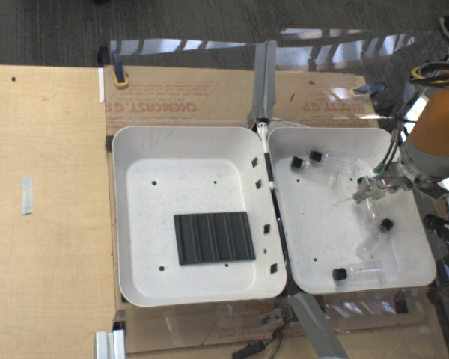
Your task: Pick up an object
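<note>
A tan board [45, 200] covered the left of the bench, with a small grey strip [27, 197] lying on it; what the strip was could not be made out. Behind the bins lay flat cardboard [179, 103] with reversed red print, partly hidden under glare.

The left bin [135, 148] held one thing, a dark ribbed pad [214, 238], lying flat toward the front and slightly right of middle.

The right bin [307, 279] touched the left bin along a shared edge. Inside were clear vials with black caps, and their clear bodies almost vanished against the white floor, so their outlines were hard to follow. One vial [308, 159] lay near the back left corner. Another vial [357, 273] lay near the front wall, cap to the left. A third vial [379, 234] lay right of middle, with its black cap toward the back. A faint clear shape lay between the back vial and the gripper, too washed out to identify.

The gripper [367, 189] hung low over the right half of this bin, just behind the third vial. Its metal tip blurred into the clear plastic near it, so whether it was spread or closed could not be told. The arm [434, 137] came in from the right, its orange band cut off by the edge.
</note>
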### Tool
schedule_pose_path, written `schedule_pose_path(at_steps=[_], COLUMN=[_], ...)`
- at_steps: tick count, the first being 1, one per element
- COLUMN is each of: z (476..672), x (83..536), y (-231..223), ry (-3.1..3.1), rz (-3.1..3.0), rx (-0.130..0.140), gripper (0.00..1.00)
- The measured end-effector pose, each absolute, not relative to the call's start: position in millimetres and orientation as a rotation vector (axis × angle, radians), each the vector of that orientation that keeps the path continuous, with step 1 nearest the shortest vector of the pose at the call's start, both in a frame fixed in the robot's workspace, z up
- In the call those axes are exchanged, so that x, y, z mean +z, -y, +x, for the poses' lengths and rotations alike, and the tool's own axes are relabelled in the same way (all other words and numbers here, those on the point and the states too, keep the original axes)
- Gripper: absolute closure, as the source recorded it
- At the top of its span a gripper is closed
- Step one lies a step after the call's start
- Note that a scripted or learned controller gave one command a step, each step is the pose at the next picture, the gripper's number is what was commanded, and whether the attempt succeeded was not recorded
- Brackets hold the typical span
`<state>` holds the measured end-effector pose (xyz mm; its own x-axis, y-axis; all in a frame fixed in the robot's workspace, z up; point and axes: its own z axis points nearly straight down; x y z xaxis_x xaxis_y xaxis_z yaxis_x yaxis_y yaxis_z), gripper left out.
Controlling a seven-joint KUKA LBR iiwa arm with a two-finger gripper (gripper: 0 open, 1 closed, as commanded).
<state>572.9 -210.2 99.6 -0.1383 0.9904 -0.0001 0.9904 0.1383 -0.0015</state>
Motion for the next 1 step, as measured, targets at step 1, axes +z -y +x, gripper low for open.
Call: schedule_pose_path(at_steps=[1], z=[603.2], x=[158.7], y=[148.2], ry=[2.435], rz=[-1.986], rx=[0.001], gripper=[1.0])
